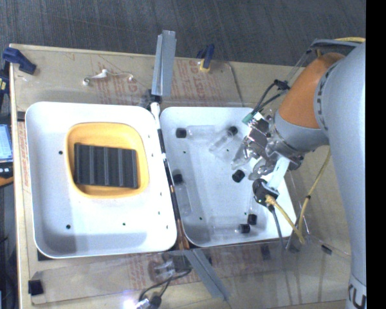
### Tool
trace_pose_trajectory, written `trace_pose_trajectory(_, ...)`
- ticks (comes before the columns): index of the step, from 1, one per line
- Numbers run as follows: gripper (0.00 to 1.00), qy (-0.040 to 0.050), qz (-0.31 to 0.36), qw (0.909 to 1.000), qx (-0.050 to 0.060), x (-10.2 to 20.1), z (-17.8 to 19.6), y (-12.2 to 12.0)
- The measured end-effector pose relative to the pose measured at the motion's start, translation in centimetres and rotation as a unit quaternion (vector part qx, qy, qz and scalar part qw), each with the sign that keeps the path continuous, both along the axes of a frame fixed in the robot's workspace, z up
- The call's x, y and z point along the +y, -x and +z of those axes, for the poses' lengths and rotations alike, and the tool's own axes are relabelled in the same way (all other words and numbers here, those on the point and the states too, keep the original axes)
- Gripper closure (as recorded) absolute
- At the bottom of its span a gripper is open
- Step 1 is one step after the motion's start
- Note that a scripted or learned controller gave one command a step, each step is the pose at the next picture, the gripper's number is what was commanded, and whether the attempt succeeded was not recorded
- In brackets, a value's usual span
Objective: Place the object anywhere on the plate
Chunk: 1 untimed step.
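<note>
Plate (107,134): a yellow, rounded-square dish with a dark ribbed rectangular block (107,166) lying in it, sits in the left bin (45,192). The object to be placed I cannot pick out for certain; the right bin (206,198) holds a clear, glassy-looking shape (222,143) near its top and several small black pieces (238,176) scattered around its floor. The gripper (262,166) hangs over that bin's right side, and whether its fingers are open or hold anything cannot be told from this angle. Both bins are shallow, smooth white plastic with rounded corners, set touching side by side on a pale wooden counter (83,63). A grey metal bar (163,63) lies at the counter's far edge, and blue clamps (18,58) grip it. Dark ribbed flooring (180,11) lies beyond.
</note>
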<state>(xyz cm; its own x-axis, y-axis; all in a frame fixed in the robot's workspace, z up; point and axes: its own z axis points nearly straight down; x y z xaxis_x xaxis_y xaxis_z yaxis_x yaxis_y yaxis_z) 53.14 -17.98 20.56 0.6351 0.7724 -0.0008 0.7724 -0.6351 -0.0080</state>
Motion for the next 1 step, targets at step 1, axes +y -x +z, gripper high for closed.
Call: trace_pose_trajectory(1,1.0,0.0008,0.089,0.996,-0.002,4.06,7.0,-2.36)
